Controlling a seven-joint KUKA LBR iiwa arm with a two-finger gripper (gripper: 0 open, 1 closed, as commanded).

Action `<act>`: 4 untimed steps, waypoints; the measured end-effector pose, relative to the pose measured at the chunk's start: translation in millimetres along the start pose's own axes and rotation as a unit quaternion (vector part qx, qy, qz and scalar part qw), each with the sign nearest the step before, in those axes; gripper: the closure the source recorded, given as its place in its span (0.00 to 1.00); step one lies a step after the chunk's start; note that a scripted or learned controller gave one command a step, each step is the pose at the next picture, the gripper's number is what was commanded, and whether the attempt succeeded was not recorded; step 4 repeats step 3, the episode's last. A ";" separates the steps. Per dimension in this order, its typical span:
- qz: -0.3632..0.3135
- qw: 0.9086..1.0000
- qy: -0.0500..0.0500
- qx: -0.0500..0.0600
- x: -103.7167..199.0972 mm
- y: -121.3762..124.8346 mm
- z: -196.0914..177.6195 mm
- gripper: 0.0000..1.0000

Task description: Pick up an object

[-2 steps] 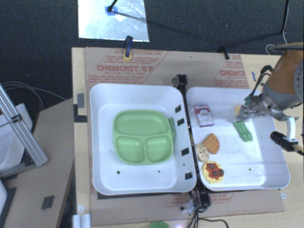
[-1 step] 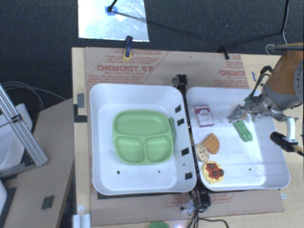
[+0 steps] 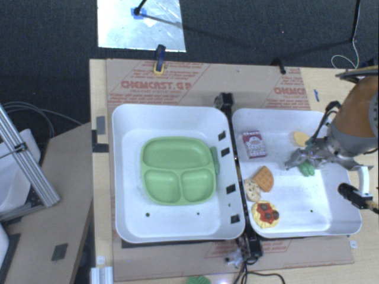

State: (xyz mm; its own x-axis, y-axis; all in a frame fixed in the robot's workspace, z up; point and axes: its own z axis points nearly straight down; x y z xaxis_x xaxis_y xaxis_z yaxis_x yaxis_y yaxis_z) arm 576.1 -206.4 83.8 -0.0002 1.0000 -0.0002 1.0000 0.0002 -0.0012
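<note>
Green toy (image 3: 307,170) lay in the right bin (image 3: 320,220), right at the tool (image 3: 299,160) tip, maybe touching. Couldn't tell tool state. Nothing visibly lifted; grasp and lift judged pending.

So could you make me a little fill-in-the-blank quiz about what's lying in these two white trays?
1. The green divided plate lies in the ____ bin of the two.
2. That plate has ____ compartments.
3. The small red-and-white carton lies in the same bin as the waffle-shaped piece and the toy ____ with red toppings.
4. The gripper is over the right bin, beside a small ____-coloured item.

Missing words: left; three; pizza; green
</note>
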 end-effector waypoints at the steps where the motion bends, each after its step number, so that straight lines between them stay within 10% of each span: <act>1: 0.000 1.000 -0.001 -0.003 -0.4 2.4 -11.8 1.00; 2: -0.004 1.000 0.001 0.000 74.2 2.6 -0.1 1.00; 3: -0.005 1.000 0.000 -0.006 131.8 31.2 -106.9 1.00; 4: -0.005 1.000 0.000 -0.006 131.8 31.2 -106.9 1.00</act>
